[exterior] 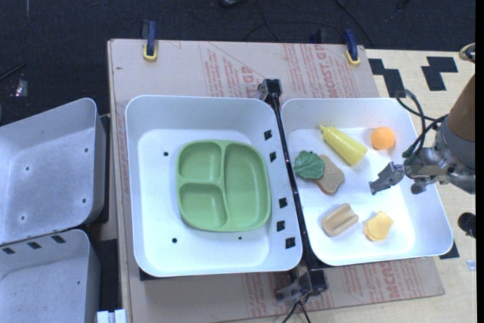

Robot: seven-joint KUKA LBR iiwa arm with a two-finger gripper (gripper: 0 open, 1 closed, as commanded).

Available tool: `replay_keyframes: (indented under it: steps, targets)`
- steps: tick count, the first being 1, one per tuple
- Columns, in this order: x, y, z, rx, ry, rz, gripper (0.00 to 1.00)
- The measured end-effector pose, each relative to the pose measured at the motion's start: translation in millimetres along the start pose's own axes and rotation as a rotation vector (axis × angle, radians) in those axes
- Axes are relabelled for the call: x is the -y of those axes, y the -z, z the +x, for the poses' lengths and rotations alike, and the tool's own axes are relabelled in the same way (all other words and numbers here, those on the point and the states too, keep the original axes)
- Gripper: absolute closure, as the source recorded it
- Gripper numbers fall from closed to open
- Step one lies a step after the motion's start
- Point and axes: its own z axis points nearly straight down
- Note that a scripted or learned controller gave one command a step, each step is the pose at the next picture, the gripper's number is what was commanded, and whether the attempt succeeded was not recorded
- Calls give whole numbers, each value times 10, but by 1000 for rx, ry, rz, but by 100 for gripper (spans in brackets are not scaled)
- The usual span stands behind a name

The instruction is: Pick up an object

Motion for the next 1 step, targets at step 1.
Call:
replay_keyframes:
  steps: [1]
  targets:
    - [-27, 51, 2, 3, 3, -11, 0]
